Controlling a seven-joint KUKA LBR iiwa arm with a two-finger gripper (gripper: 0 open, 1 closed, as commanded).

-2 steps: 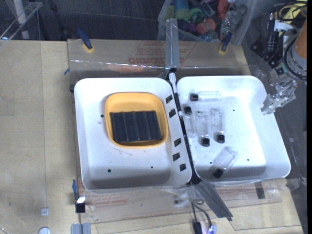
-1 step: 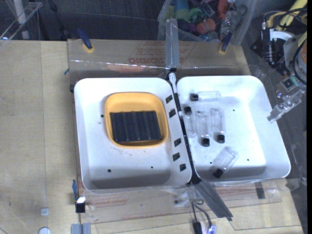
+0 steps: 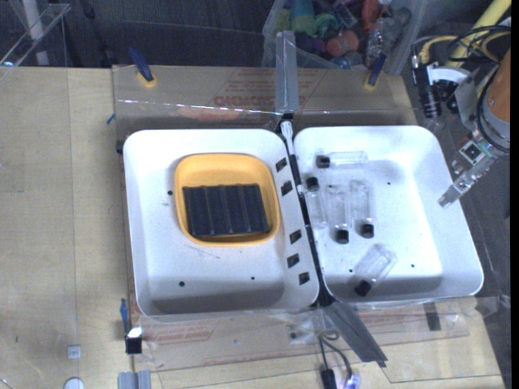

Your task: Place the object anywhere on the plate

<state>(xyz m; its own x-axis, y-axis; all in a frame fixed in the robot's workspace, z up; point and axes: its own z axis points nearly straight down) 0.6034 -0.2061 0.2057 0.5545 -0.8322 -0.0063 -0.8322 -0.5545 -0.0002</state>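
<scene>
One gripper (image 3: 459,183): at the right rim of the right bin, hanging off the arm at the frame's right edge; small and slanted, so I cannot tell how far it is parted; nothing visible in its grasp.
Arm (image 3: 496,104): grey, with cabling, entering from the upper right corner.
Right bin (image 3: 454,258): shallow, white; holds several clear vials with black caps.
Vial, top (image 3: 340,160): lying on its side near the bin's back wall, cap toward the divider.
Vials, middle (image 3: 347,209): a cluster of clear tubes, lying close together, caps at the near ends and one cap by the divider; exact count unclear.
Vial, front (image 3: 371,264): lying tilted, apart from the cluster, cap toward the bin's near wall.
Left bin (image 3: 150,217): shallow, white; holds the plate.
Plate (image 3: 188,173): yellow, square with rounded corners, centred in the left bin.
Ribbed block (image 3: 225,211): dark, rectangular, resting on the plate.
Divider (image 3: 296,217): where the two bins meet, with black markers along it.
</scene>
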